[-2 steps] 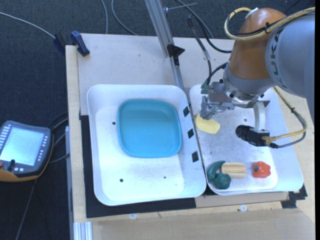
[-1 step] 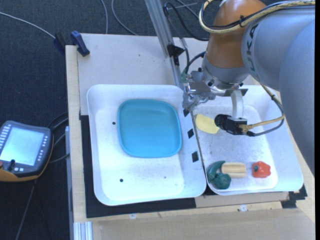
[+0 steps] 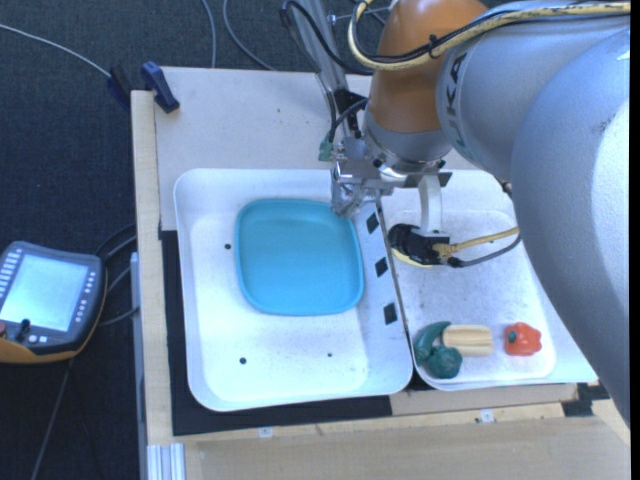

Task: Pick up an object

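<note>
camera view: 2 white bins sit side by side on the bench. the left bin (image 3: pixel 210 368) holds 1 blue plate (image 3: pixel 298 256). the right bin (image 3: pixel 500 373) holds 3 small items along its near edge: a green vegetable (image 3: pixel 438 350), a tan block (image 3: pixel 467 339) and a red tomato (image 3: pixel 521 339).

gripper (image 3: pixel 345 200): it hangs at the far right corner of the blue plate, close to the wall where the 2 bins meet. whether it touches the plate rim cannot be told, and nothing is seen gripped. jaw state: cannot tell, the tip is too small and too crowded by cables.

object nearest the gripper: the blue plate. appearance: plain light blue, rounded-square outline, shallow with a raised rim, lying flat in the upper middle of the left bin.

handling, as a judgement: it looks like stiff, light plastic with a smooth, likely slippery surface. lying flat, it offers no side face to pinch. the raised rim at the corner nearest the gripper is the most workable hold, 1 finger inside and 1 outside. a hold at the edge is likely to let the plate tilt or slide out on lifting.
</note>
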Motion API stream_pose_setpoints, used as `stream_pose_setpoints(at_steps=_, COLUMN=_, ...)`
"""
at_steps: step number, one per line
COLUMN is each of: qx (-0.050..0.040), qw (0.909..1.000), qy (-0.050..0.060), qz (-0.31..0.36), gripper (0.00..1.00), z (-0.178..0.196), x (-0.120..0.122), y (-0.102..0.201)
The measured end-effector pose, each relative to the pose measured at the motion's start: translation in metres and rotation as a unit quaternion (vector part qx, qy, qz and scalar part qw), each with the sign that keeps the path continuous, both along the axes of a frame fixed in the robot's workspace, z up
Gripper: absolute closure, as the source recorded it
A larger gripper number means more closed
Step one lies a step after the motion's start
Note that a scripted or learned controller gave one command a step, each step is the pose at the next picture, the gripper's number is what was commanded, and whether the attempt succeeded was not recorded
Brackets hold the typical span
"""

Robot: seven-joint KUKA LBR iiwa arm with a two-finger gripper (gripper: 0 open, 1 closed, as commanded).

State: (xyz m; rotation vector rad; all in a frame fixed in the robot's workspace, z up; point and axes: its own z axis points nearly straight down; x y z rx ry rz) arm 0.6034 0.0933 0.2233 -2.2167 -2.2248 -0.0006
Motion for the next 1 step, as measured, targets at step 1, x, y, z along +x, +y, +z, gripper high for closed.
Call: stream_pose_setpoints(at_steps=1, qx=-0.0005, qw=1.0000, qy=0.000, qz=-0.002, gripper=0.00, z=0.0005, x=0.0003, y=-0.0021)
